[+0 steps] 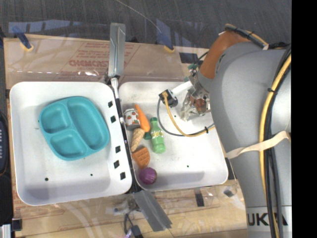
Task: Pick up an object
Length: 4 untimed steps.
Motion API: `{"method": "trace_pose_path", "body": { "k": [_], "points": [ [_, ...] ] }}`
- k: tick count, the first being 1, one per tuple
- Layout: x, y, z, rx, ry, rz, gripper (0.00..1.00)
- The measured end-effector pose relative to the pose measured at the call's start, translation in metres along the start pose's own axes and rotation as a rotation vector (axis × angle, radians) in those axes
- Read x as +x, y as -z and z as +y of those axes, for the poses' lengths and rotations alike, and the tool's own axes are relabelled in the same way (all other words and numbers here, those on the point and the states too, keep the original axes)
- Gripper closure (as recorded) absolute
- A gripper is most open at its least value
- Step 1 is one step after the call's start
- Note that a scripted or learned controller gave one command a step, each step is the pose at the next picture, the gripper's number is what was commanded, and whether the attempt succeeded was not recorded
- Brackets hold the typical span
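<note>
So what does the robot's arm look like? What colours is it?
The arm is big, round and smooth, mostly grey, with an orange band above the wrist. A yellow cable and a black one loop out near the gripper, which is a small metal part. More yellow and black cables run along the arm's side, and white letters are printed near its base.

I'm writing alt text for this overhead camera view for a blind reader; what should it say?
A grey robot arm reaches from the right over the right white bin, which holds small toy foods along its left side. The left white bin holds a blue divided plate.
</note>
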State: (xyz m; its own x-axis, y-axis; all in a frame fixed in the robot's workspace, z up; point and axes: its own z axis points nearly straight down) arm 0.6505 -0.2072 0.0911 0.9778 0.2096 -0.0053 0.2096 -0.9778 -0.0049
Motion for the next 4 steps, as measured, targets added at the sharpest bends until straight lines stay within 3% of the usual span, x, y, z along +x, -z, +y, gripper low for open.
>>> {"method": "trace_pose_path", "body": {
  "k": [2,3,4],
  "points": [
    [0.002,0.02,-0.003,0.004,0.013,-0.001,1.0],
    [0.001,0.0,0.0,0.0,0.0,0.0,1.0],
    [0.002,0.011,-0.001,0.002,0.006,0.0,1.0]
  ]
}}
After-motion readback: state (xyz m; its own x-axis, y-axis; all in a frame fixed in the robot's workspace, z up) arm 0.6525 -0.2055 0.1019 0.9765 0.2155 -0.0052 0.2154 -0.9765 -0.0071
